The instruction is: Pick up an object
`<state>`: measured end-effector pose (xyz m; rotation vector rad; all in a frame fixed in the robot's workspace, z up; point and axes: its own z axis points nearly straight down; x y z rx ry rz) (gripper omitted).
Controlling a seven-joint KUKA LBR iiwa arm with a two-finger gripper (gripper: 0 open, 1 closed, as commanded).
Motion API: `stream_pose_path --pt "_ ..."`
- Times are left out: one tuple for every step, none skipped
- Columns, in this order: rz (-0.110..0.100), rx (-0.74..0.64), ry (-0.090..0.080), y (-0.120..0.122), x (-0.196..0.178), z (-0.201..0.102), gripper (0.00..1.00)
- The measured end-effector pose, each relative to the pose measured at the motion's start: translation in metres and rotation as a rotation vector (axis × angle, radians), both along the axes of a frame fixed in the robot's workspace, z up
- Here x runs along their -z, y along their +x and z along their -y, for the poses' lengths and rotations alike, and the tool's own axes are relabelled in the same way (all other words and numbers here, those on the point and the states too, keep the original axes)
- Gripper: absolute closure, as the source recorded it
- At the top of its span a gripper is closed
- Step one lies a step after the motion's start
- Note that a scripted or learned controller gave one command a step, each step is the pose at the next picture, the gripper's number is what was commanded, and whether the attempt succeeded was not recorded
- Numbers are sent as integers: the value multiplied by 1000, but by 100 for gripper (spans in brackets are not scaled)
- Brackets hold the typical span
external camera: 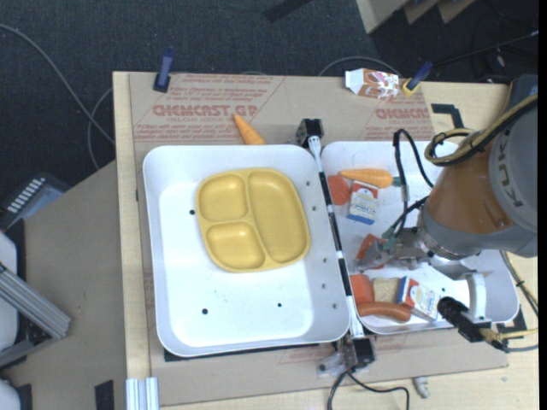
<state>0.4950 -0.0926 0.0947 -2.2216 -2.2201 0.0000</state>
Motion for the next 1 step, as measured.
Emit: stream_pose_path --pt "1 -2 -1 78 10 18 0"
